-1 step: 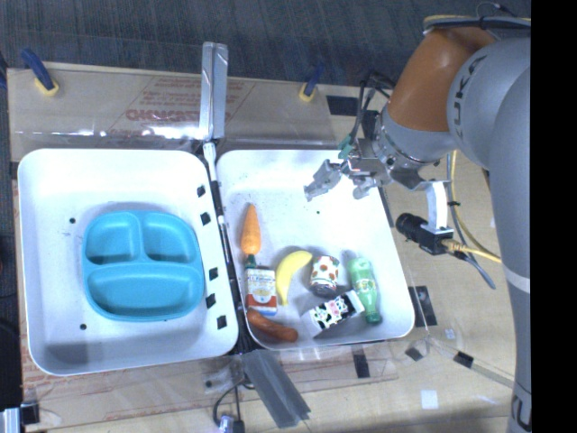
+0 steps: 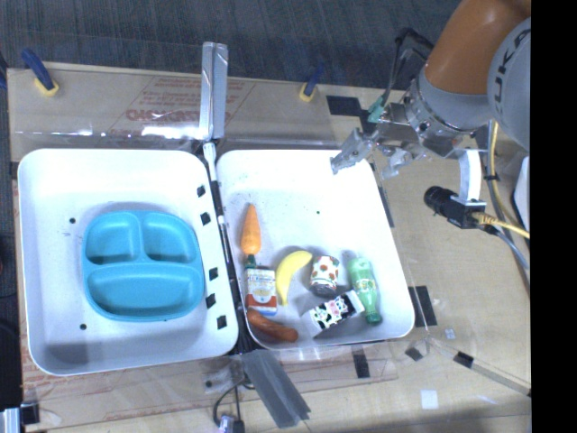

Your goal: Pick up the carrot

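An orange carrot (image 2: 251, 229) lies in the right bin (image 2: 379, 206), close to its left wall, pointing away from me. My gripper (image 2: 368, 154) hangs over the bin's far right corner, well to the right of the carrot and above it. Its fingers (image 2: 347, 158) stand apart with nothing between them.
Along the right bin's near side lie a small jar (image 2: 261, 289), a sausage (image 2: 271, 328), a banana (image 2: 290, 273), a round can (image 2: 325, 274), a cow-patterned box (image 2: 332, 312) and a green bottle (image 2: 365, 289). The left bin holds a blue divided tray (image 2: 142, 263).
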